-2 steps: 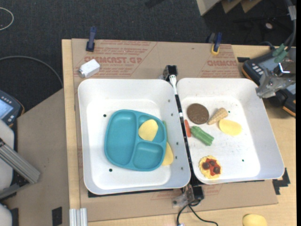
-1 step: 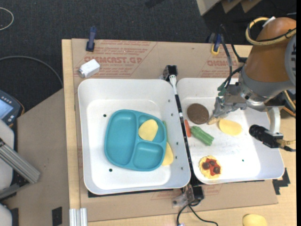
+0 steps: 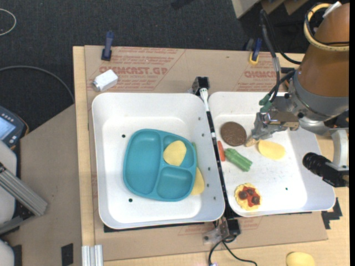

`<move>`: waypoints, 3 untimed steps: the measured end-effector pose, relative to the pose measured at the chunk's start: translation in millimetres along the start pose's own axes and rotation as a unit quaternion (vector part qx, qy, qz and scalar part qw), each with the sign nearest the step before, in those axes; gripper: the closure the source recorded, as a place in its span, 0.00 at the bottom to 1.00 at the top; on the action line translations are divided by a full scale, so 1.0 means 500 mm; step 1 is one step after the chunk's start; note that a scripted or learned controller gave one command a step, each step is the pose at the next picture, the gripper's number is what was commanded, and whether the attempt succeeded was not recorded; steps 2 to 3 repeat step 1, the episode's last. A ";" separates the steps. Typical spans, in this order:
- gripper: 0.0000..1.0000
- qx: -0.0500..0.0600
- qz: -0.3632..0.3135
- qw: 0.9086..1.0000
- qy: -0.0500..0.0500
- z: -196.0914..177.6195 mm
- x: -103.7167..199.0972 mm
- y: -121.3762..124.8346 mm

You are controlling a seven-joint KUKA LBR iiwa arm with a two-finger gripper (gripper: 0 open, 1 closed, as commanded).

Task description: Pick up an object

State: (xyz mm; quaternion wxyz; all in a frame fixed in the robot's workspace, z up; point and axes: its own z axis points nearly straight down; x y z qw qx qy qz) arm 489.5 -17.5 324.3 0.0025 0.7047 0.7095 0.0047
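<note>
- The gripper [image 3: 259,138] was down in the right bin [image 3: 310,204], right between a brown round patty [image 3: 233,133] and a pale yellow oval piece [image 3: 271,149]. It looked to be touching or nearly touching both.
- Honestly couldn't tell how wide the pincer was or whether it had anything.
- Just below sat a green pickle-looking thing [image 3: 238,159] with a small orange bit [image 3: 221,151] beside it, and nearer the front edge a mini pizza [image 3: 248,196].
- The left bin [image 3: 111,148] had a teal divided plate [image 3: 159,164] with a yellow piece [image 3: 175,153] in one compartment and another yellow piece [image 3: 198,183] poking out from its right edge.
</note>
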 end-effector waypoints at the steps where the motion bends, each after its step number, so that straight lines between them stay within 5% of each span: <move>1: 1.00 0.001 0.001 1.000 -0.001 -0.136 0.082 -0.018; 3: 1.00 0.001 0.001 1.000 -0.001 -0.136 0.082 -0.018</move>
